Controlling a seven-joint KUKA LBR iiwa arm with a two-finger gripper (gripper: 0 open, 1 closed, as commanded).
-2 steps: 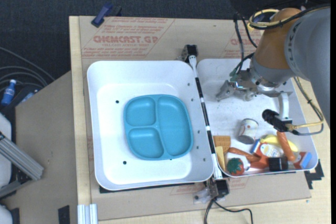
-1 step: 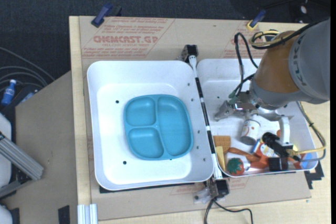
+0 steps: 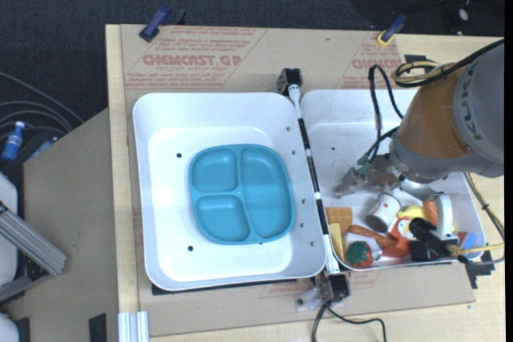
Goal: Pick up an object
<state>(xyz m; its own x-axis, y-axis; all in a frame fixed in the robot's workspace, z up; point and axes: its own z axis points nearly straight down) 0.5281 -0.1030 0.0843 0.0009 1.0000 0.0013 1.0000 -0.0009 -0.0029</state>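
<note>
Two shallow white bins side by side on a pale bench with red printed lettering [image 3: 192, 56]. In the left white bin [image 3: 152, 172], a light-blue plastic plate with four compartments [image 3: 240, 195], lying flat, roughly central, apart from every wall. In the right white bin [image 3: 337, 124], a crowd of small objects gathered at the near end, most of them toward the near right corner. Closest to the wall shared with the left bin, a flat tan square piece [image 3: 338, 218]. Just nearer than it, against the near wall, a small green ball with a red patch [image 3: 359, 254]. Beside the ball, a flat orange-red piece [image 3: 386, 243], shape hard to make out. Further right, a short white cylinder with a red mark [image 3: 383, 212], lying tilted, close beside a small yellow lump [image 3: 410, 212]. Right again, a small orange piece [image 3: 431, 212] and a small white piece [image 3: 446, 214], both too small to identify. Grey arm with an orange band [image 3: 433, 124] reaching in from the right across the right bin, wrist low over the cluster. Gripper [image 3: 346, 184] pointing left toward the shared wall, on the far side of the flat tan square piece and just left of the short white cylinder. Open or shut: impossible to tell from this angle.
</note>
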